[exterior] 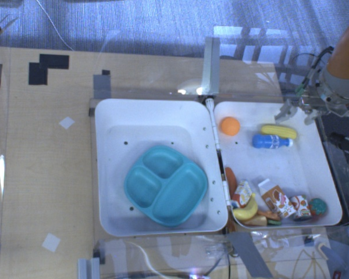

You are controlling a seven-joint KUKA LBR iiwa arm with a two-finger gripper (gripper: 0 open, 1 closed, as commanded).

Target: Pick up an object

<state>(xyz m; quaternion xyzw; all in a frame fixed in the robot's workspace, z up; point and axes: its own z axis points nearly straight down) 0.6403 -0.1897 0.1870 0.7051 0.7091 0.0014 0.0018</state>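
Note:
My gripper (296, 114) hangs open over the far right corner of the right bin (305, 173), with nothing between its fingers. Just below it in the view lie a yellow oblong toy (278, 131) and a blue bottle (271, 141), side by side. An orange ball (229, 125) rests near the bin's far left corner. Along the near edge lie a banana (247, 209), a small white packet (242, 192), a brown carton (276, 199), another printed packet (301, 205) and a teal round piece (317, 206).
The left bin (113, 156) holds a teal divided plate (166, 185). An orange stick (230, 179) lies along the divider between the bins. A metal post (212, 65) stands behind the bins. The grey arm with its orange band (343, 63) enters from the upper right.

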